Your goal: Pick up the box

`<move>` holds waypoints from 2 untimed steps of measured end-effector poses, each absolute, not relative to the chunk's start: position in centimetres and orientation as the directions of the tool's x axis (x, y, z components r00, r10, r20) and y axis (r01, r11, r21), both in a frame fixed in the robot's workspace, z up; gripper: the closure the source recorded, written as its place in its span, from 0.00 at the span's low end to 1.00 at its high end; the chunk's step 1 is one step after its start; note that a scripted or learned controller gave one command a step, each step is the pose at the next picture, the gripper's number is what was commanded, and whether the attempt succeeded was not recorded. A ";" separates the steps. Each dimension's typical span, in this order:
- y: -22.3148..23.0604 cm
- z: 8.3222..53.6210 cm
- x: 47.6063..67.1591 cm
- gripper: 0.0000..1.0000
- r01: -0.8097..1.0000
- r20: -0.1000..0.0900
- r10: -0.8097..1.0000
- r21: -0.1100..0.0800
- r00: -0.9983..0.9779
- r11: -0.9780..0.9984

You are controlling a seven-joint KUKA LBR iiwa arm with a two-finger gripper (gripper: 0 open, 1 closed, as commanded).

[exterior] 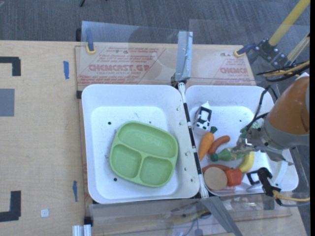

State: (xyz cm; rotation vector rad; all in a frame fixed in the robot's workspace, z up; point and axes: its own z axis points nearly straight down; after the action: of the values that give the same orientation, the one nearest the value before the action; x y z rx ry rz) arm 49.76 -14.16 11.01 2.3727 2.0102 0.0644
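Observation:
The box [203, 118] is a small white carton with black cow patches. It stands near the back left of the right bin [231, 96], close to the divider. My gripper [244, 142] hangs over the middle right of that bin, right of and nearer than the box and apart from it. It is above a pile of toy food, close to a yellow banana [247, 161] and a green piece [224, 155]. Nothing of the box is between the gripper and the bin.
An orange carrot [206, 144] and a red sausage [220, 142] lie just in front of the box. A round tan piece [215, 178] and a red piece [234, 177] sit at the near edge. A green divided plate [143, 154] lies in the left bin [98, 132].

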 end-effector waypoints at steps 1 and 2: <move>-11.6 14.8 54.8 1.00 0.998 0.000 0.998 0.002 0.058 -0.058; -11.6 14.8 54.7 0.00 0.998 -0.001 0.998 0.000 0.058 -0.058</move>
State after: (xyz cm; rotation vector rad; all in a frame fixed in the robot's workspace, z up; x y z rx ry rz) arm 54.74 -11.64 14.78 2.2850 2.1552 -0.0010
